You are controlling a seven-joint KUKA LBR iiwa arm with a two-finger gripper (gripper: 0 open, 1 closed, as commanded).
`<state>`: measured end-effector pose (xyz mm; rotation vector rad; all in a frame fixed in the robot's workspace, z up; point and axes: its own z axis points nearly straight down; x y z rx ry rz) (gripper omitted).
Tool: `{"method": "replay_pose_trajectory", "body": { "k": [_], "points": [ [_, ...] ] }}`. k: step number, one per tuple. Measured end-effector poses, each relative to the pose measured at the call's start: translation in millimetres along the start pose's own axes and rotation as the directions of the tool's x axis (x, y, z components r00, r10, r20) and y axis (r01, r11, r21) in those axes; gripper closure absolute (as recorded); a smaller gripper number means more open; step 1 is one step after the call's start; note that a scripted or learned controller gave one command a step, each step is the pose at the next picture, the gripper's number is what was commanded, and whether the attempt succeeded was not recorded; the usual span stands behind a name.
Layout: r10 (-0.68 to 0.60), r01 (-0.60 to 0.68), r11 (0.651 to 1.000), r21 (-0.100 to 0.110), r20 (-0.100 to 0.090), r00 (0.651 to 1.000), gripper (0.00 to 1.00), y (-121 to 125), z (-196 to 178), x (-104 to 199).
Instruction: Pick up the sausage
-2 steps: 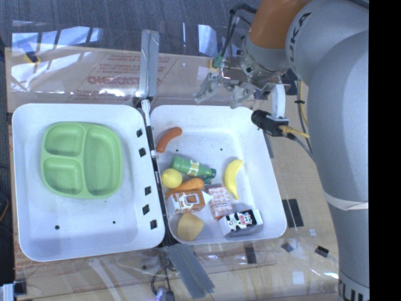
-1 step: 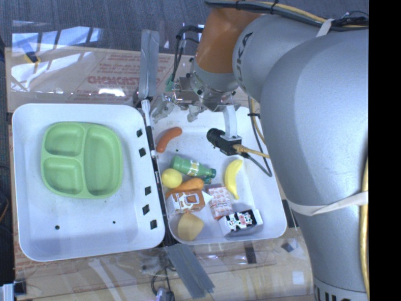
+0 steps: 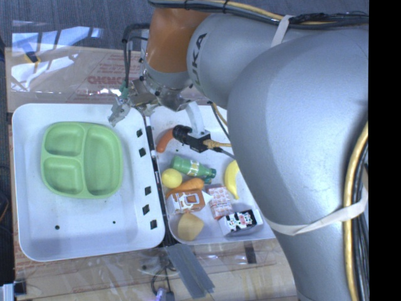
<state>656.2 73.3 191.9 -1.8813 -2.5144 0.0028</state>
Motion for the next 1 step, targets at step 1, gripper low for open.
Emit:
{"method": "replay_pose_trajectory", "body": {
  "k": [1],
  "points": [
    [-0.003, 0.003, 1.000, 0.001, 0.000, 1.000, 1.00, 0.5, -10.5, 0.3]
  ]
}}
